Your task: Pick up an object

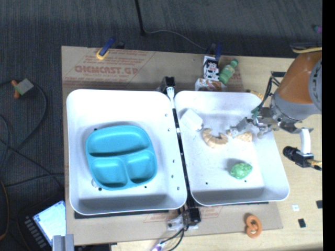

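Note:
The right bin [272, 190] holds a white block [191, 120] at its back left. A tan croissant-shaped piece [213, 138] lies near the middle, and a smaller tan piece [243, 135] lies just right of it. A green lump [241, 170] sits toward the front. My gripper [247, 125] reaches in from the right, low over the smaller tan piece at the bin's back right. The grey arm with its orange band [296, 82] trails off to the right. I see nothing lifted off the bin floor.
The left bin [78, 140] holds a blue divided tray [121, 156]. A green-and-white toy [220, 72] lies behind the bins, and an orange ring [253, 225] lies on the bench in front. A black clip [168, 83] joins the bins at the back.

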Robot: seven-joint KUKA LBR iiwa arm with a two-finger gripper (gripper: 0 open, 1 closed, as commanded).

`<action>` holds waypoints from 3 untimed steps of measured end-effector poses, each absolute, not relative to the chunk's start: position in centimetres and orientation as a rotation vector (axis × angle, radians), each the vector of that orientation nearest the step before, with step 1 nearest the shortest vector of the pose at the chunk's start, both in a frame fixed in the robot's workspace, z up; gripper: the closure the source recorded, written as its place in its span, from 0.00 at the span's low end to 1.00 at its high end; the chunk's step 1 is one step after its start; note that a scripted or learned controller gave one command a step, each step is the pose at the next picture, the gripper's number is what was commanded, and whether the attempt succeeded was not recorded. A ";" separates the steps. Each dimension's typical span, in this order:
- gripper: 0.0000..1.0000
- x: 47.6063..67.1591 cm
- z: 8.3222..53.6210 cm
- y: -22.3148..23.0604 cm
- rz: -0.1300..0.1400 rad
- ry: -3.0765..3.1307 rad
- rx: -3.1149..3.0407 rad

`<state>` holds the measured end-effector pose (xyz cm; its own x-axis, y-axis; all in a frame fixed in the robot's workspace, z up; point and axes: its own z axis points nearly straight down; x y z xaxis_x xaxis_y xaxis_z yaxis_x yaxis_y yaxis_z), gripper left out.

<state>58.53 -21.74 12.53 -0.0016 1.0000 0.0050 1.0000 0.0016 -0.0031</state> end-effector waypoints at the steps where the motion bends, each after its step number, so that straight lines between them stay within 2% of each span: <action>1: 0.00 54.1 8.8 -18.2 -0.005 -2.225 -2.228; 2: 0.00 50.1 12.1 -17.3 0.002 -2.220 -2.222; 3: 0.00 56.5 8.7 -12.1 -0.005 -2.226 -2.222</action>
<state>56.47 -12.14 8.75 -0.0019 1.0000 -0.0004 1.0000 0.0019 0.0051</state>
